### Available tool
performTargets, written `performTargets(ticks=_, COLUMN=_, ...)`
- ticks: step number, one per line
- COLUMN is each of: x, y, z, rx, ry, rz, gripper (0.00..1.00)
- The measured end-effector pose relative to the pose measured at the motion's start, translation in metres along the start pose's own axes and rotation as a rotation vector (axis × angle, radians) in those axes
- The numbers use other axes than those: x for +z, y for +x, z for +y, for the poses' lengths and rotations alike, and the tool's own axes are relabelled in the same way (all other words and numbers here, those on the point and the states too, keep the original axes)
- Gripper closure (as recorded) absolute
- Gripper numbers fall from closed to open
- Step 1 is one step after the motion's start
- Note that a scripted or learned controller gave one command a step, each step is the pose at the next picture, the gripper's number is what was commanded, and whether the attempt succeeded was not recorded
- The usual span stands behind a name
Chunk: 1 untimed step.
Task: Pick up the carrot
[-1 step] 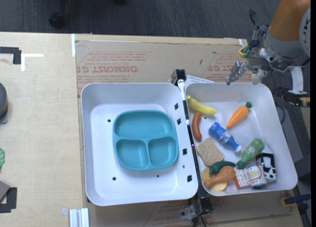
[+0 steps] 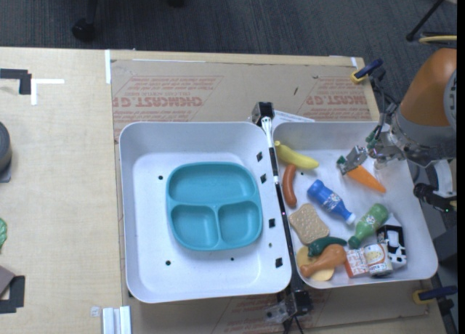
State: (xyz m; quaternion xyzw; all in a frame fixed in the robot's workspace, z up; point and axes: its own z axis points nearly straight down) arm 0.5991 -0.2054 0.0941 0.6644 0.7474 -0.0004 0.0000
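Metal fingers of the two-finger gripper [image 2: 357,160] close around the thick end of the orange plastic carrot [image 2: 365,177], which points toward the right bin's [image 2: 418,213] right wall and appears slightly raised above its floor. Behind the gripper, the grey arm with its orange band [image 2: 429,100] reaches in over the bin's far right corner. Nearer the dividing rim lie a yellow banana [image 2: 296,155], a reddish sausage [image 2: 290,184] and a blue bottle [image 2: 329,200].
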Motion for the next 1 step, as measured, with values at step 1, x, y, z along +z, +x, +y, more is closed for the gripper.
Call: performTargets(ticks=1, x=-0.0102, y=-0.0015, z=0.0007, rx=0.005, ry=-0.002, rz=-0.002, gripper=1.00)
